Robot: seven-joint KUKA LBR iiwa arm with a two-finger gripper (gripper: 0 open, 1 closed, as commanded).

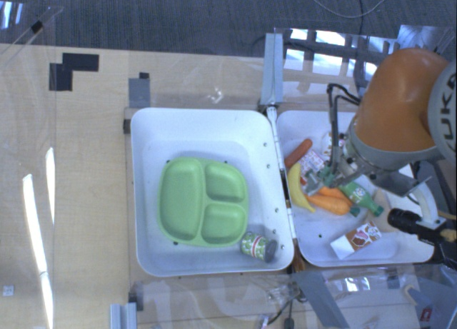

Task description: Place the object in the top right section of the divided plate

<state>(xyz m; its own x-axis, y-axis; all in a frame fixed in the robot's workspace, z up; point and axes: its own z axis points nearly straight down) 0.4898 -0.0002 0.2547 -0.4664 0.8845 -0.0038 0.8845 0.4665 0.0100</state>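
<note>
Reaching in over the right bin (400,252), the arm (400,106) has its gripper (330,176) low among a pile of play food heaped against that bin's left wall. Whether the gripper is spread or closed, or has anything in it, I cannot tell; the wrist and the clutter hide it. Just under it lie an orange carrot (330,203), a yellow banana (296,188) along the wall, a red sausage (298,153) toward the far left corner, and a green bottle (360,198); a small carton (360,237) sits apart near the front edge. Which of these is the task's object is unclear, though the carrot seems likeliest, being directly below.

The green divided plate (203,201) rests in the middle of the left bin (143,178), its two smaller sections on the side nearer the right bin, so the top right section (225,181) is a short carry across the shared walls. A small can (257,247) lies at the left bin's front right corner, just beside the plate rim but well clear of the target section. The route probably needs a lift over the two bin walls first.
</note>
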